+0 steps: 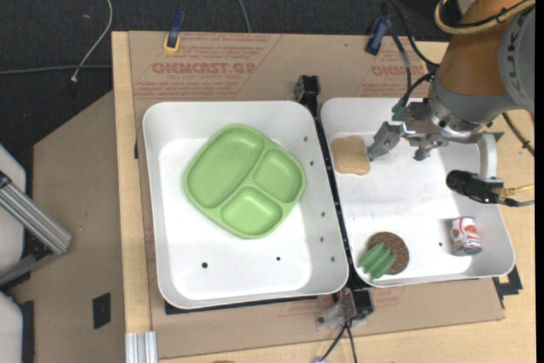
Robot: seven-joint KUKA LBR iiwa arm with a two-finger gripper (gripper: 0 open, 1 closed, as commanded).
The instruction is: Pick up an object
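Three loose things lie in the right bin: a slice of bread by its far left wall, a small can near the right side, and a brown disc with a green piece on it in the near left corner. The left bin holds only a green plate.

The gripper hangs over the far part of the right bin, just right of the bread. Its fingers are spread wide, with nothing between them.

The bread looks like the closest target, and it is a risky one. It lies flat and low, so the fingers may close above it and catch only air. It also sits tight against the wall between the bins. A finger coming down on that side could strike the rim or land on the slice and press it down instead of straddling it. A push from the right would only jam it harder against the wall.

The can, if chosen instead, may roll away when first touched. The disc sits in a corner where the walls leave the fingers little room.
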